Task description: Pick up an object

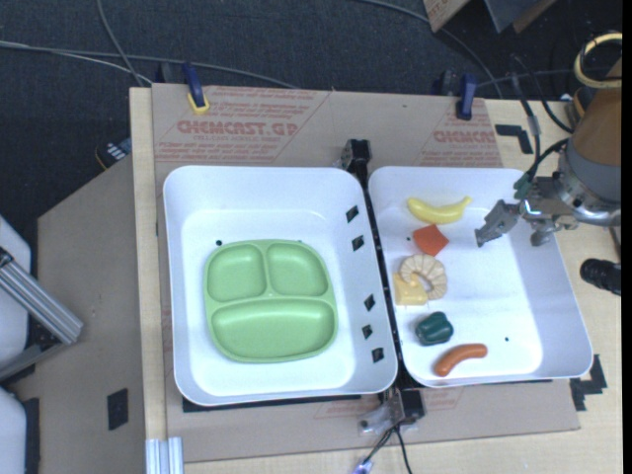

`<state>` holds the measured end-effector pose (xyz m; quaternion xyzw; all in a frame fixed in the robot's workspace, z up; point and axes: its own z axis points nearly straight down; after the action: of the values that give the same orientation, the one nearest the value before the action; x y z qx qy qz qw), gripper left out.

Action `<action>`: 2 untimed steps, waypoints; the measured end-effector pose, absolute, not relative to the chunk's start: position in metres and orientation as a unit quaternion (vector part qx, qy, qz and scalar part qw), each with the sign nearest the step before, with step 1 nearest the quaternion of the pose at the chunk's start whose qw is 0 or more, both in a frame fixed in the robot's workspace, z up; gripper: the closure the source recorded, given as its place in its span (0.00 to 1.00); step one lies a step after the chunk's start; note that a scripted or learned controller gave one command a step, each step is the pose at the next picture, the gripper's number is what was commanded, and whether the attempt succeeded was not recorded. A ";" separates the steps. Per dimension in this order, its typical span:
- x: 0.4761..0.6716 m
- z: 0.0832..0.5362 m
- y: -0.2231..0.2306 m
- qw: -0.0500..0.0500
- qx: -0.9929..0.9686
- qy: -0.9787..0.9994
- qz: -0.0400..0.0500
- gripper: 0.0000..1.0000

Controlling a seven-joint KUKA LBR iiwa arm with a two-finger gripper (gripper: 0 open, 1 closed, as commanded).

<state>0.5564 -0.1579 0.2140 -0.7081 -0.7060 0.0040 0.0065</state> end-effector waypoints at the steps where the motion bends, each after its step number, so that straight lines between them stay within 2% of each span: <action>1: 0.559 0.221 -0.158 0.001 -0.707 -0.707 0.000 0.00; 2: 0.555 0.176 -0.151 0.003 -0.707 -0.707 0.001 0.00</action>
<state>0.5545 -0.1512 0.1765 -0.7071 -0.7071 0.0011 0.0031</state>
